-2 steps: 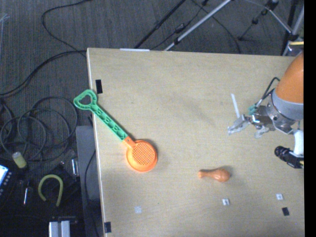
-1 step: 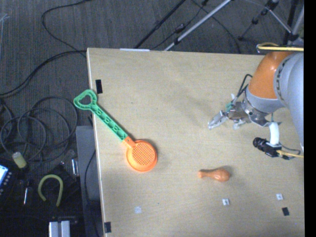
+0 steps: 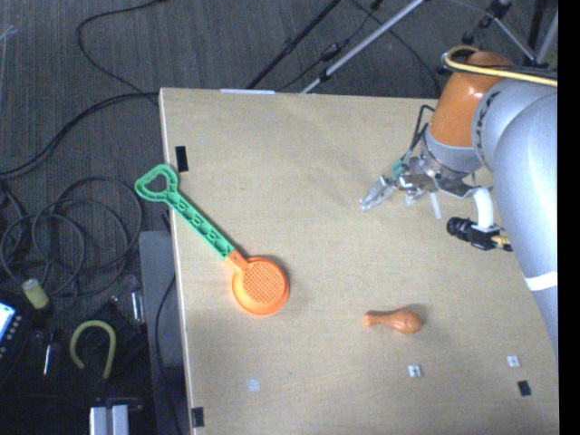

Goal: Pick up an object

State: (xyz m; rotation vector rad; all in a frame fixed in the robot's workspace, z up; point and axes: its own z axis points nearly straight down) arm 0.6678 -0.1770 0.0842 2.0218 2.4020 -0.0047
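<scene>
Far left on the bench surface (image 3: 299,143): toy strainer (image 3: 217,243), green handle, orange mesh head, lying flat. Lower middle: small orange gourd-shaped piece (image 3: 395,320), on its side, well apart from the strainer. Upper right: my gripper (image 3: 373,199) hangs over bare surface, fingers slightly parted, nothing between them, well clear of both objects.

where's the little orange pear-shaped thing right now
In the camera view, the orange pear-shaped toy lies on the bench's lower right, right of the orange strainer and below the hand.
</scene>
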